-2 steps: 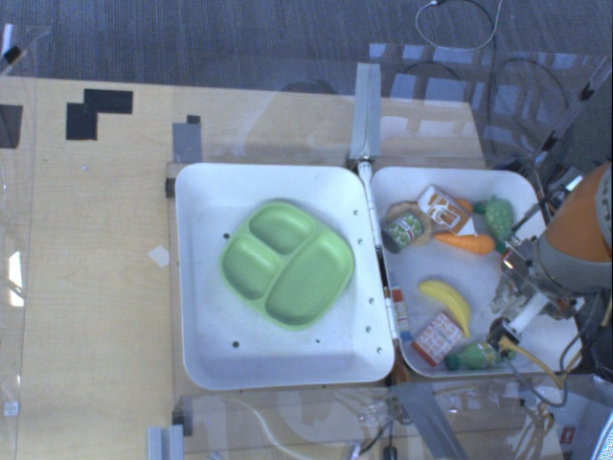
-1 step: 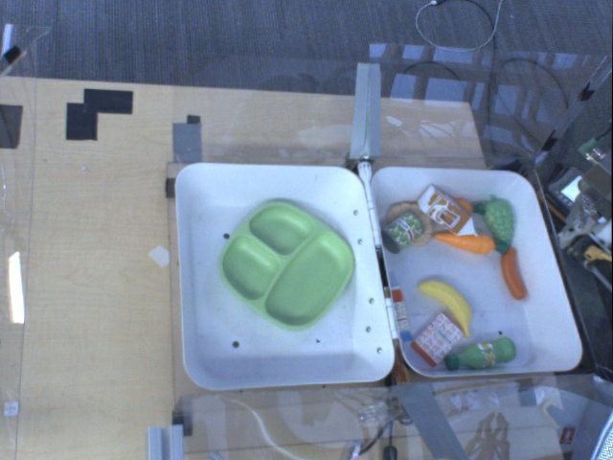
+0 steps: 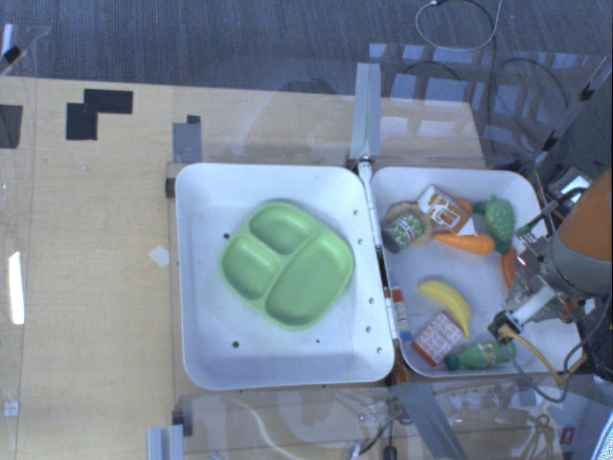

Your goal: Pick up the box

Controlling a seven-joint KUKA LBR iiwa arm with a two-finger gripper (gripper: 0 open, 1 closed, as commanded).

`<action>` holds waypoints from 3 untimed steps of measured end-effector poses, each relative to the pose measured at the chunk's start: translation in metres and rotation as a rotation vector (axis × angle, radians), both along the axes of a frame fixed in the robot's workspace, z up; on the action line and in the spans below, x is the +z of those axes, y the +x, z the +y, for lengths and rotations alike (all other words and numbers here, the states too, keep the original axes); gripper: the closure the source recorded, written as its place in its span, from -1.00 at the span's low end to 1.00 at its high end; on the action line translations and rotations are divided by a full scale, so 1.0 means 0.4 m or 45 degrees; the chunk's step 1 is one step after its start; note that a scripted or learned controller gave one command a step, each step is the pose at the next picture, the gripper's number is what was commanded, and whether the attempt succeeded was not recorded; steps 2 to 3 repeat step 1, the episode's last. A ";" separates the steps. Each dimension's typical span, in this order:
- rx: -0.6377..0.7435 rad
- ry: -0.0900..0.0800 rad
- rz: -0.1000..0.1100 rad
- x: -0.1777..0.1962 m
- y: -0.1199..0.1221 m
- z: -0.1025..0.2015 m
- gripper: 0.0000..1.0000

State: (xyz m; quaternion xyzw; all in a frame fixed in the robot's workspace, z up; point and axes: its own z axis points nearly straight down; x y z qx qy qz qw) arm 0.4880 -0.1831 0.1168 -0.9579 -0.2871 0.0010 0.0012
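Camera view cuts the arm (image 3: 586, 257) off at the right edge, so that just its orange band and a grey stretch reach over the right bin (image 3: 522, 178). Its end effector (image 3: 527, 281) hangs over that bin's right side. The tip is dark and cluttered, so whether it stands wide or narrow cannot be told. It is apart from both boxes.

Two boxes lie in the right bin. A brown box (image 3: 442, 209) with a white and orange panel lies tilted near the far wall. It touches a round can (image 3: 406, 228) on its left, and a carrot (image 3: 465, 242) lies just in front of it. A red box (image 3: 438, 338) with a pale checked face lies near the front wall, by the left corner. Whether its right end touches the green bottle (image 3: 482, 355) or lies just beside it cannot be told. A banana (image 3: 448, 303) lies between the two boxes.

The print on both boxes and on the can's green label is too small to read. A green vegetable (image 3: 498, 218) lies right of the brown box. Below it, an orange piece (image 3: 508, 268) is partly hidden by the end effector, and what it is stays unclear.

In the left bin (image 3: 206, 353) sits a green plate (image 3: 287, 264) with three compartments. On the counter (image 3: 96, 257), black patches (image 3: 96, 113) mark the far left.
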 end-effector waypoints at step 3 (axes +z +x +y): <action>-0.050 0.001 -0.012 -0.070 0.005 -0.056 1.00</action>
